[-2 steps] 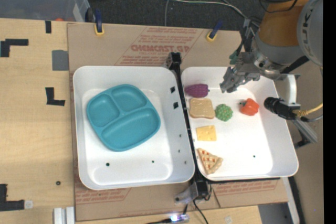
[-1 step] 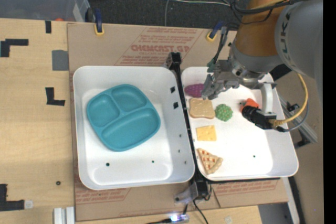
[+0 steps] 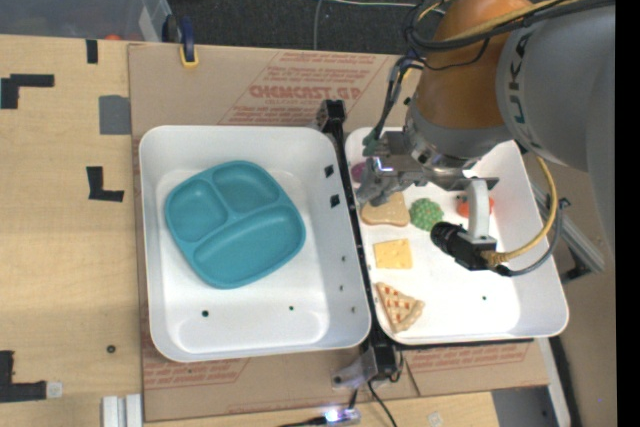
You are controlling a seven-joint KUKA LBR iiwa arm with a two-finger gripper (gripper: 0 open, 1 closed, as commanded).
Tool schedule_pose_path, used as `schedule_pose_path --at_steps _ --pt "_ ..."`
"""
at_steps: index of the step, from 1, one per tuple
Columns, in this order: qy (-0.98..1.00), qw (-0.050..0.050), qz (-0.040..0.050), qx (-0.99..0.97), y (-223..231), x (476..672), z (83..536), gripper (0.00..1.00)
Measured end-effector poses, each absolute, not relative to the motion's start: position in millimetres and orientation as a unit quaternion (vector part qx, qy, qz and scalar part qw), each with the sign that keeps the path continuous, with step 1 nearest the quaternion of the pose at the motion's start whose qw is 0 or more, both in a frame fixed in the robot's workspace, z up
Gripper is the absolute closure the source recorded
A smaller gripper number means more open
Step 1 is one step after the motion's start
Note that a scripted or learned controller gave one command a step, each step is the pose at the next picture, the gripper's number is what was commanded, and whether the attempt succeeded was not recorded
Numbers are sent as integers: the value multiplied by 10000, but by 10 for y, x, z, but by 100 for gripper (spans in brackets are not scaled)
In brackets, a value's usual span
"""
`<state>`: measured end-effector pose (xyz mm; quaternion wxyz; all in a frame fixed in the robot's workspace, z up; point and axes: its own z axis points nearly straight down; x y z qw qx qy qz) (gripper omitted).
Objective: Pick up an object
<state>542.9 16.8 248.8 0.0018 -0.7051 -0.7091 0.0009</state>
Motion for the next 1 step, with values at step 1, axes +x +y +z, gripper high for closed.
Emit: schedule_pose_path --at_steps 1 --pt "-7089 22 17 -7053 648 5231 2277 100"
